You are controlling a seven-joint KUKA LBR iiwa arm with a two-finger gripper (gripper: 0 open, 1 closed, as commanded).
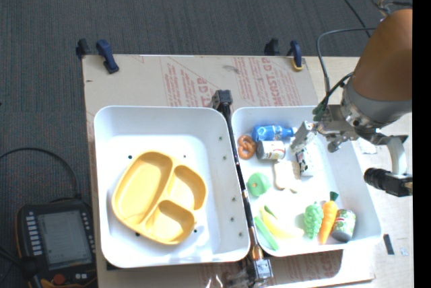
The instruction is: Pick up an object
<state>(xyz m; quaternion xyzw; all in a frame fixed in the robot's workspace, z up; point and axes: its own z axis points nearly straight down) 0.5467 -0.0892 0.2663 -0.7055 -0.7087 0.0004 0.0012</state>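
Yellow tray (159, 197); white bins (108, 120); orange carrot (326, 218); green grapes (312, 219); blue bottle (272, 132), possibly.

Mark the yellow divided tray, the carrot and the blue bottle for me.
yellow divided tray (143, 180): camera view, floor of its large left compartment.
carrot (326, 219): camera view, middle of the orange body.
blue bottle (271, 131): camera view, middle of its side.

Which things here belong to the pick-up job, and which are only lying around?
Part of the job:
- hand
- right bin with its toy food: blue bottle, pretzel, small can, carrot, green grapes, banana

Only lying around:
- yellow divided tray in the left bin
- blue clamps
- teach pendant
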